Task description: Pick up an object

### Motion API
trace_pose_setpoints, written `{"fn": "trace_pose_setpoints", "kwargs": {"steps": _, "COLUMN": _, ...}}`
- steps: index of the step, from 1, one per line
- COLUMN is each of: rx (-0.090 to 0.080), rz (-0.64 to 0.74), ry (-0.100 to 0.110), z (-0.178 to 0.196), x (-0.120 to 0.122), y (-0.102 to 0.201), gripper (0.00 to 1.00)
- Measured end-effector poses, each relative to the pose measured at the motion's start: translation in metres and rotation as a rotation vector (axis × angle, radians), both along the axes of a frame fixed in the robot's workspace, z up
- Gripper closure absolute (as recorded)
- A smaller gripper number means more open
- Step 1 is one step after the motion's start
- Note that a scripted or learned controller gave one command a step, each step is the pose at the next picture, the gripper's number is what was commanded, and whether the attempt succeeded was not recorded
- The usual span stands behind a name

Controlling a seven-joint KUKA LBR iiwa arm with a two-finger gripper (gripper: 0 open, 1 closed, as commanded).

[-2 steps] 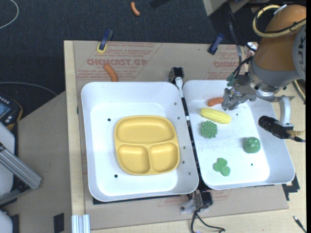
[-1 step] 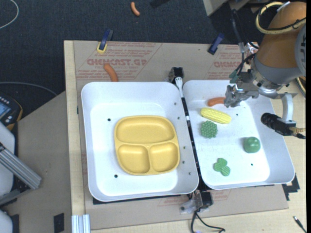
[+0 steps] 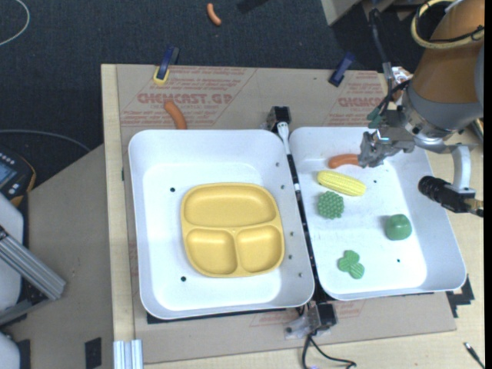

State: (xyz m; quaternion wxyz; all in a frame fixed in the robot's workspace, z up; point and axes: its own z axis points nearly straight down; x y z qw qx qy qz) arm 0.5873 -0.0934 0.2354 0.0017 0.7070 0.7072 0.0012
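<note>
My fingers [image 3: 374,151] hung just right of the orange sausage [image 3: 343,161]; I couldn't tell their spread. It looked light, smooth, slippery plastic, best pinched across its middle.

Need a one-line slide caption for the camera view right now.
Gripper poised over the orange sausage in the right bin; corn lies beside it.

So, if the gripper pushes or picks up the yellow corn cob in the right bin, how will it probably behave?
The corn cob is long and rounded, so a sideways push would probably roll it across the flat floor of the right bin. Its glossy, plastic look suggests that it is stiff and light. The tapered ends may slip between fingers, so gripping its middle seems safer.
</note>
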Motion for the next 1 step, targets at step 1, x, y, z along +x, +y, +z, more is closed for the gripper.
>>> {"fn": "trace_pose_setpoints", "kwargs": {"steps": 1, "rx": 0.002, "rz": 0.001, "ry": 0.007, "z": -0.0118, "x": -0.0078, "y": 0.0117, "gripper": 1.00}}
